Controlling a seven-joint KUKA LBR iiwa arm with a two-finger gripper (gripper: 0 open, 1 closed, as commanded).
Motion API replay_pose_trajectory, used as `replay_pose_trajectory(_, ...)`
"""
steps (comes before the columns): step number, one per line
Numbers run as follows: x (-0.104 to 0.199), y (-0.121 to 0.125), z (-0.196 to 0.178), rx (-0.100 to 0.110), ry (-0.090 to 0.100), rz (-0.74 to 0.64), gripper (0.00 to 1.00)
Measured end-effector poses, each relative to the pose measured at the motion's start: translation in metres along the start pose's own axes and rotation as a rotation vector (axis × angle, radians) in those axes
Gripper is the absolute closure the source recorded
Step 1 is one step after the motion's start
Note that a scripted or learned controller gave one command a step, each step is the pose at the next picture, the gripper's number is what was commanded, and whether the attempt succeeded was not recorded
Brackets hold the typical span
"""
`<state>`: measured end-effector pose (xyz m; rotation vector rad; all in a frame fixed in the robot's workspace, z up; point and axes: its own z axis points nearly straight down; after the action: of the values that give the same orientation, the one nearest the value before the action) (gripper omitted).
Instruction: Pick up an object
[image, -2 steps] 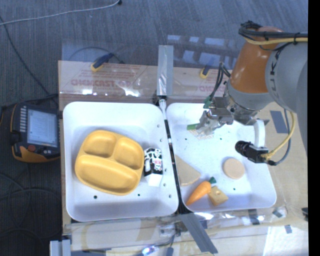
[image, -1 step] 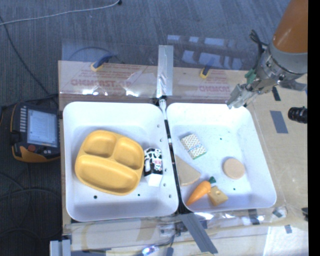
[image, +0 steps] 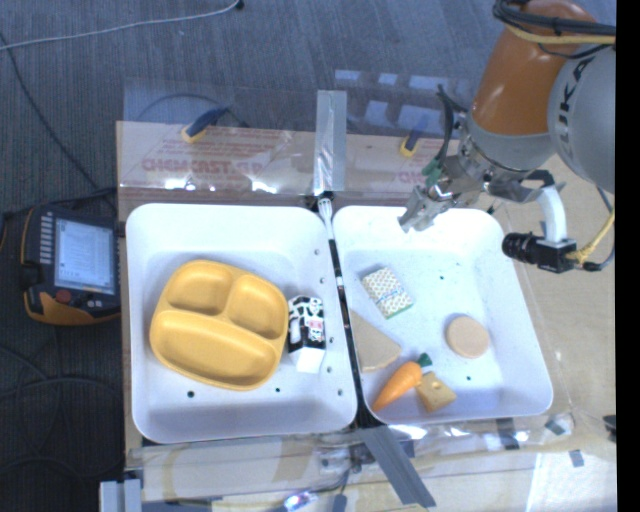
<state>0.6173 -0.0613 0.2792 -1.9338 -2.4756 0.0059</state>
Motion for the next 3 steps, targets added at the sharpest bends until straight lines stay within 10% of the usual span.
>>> replay_pose_trajectory(1,-0.052,0.017,-0.113,-0.004,-0.003,-0.167,1.00)
replay_pose_trajectory(2,0.045,0.064,-0.017,-0.002,0.002,-0.316,1.00)
replay_pose_trajectory(3,0.098,0.077,-0.094,-0.005,0.000,-0.291,1.00)
